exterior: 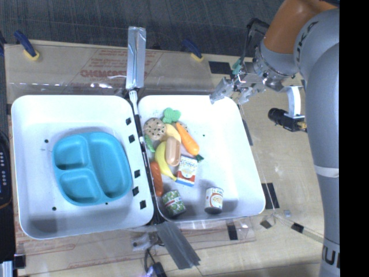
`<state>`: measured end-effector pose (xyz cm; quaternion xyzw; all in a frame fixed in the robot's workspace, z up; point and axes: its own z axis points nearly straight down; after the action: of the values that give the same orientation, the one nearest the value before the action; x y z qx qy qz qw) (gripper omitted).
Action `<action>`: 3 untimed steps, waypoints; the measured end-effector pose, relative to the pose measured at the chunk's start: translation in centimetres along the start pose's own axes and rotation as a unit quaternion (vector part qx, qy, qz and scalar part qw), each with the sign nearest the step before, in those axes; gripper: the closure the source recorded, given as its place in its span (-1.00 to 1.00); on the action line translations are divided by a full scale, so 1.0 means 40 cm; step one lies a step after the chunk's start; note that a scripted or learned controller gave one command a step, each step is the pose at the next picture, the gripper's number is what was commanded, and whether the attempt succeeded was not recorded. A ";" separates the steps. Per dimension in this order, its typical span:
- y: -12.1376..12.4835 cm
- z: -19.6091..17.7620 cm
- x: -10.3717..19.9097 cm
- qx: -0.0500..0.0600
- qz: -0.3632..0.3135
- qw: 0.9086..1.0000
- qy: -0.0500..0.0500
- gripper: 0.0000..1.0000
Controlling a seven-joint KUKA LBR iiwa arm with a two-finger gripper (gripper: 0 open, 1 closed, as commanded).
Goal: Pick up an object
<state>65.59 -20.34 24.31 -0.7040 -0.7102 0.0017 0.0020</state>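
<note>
Bins (pixel 242 154): two, white.
Tray (pixel 89 169): one, blue.
Cans (pixel 214 199): two.
Gripper (pixel 230 91): fingers spread, nothing held.

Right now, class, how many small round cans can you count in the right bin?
2: a green can near the front left corner, and a white can just right of it. Others might hide beneath the food pile.

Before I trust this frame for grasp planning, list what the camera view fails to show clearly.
- Two-finger gripper: too small and blurred to tell whether it is open or shut.
- Small cylindrical tin can and white carton: label print too small to read.
- Orange toy carrot: partly hidden under the yellow plastic banana.
- Grey arm: cut off by the right edge.
</note>
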 end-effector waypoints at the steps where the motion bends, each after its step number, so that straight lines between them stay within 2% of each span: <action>1: 0.006 0.367 0.144 0.000 0.038 0.999 0.000 -1.00; 2: 0.008 0.345 0.145 0.000 0.035 0.999 0.000 1.00; 3: -0.043 0.362 0.185 -0.010 -0.028 1.000 -0.003 1.00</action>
<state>63.72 -12.97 9.84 -0.6837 -0.7297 -0.0032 -0.0068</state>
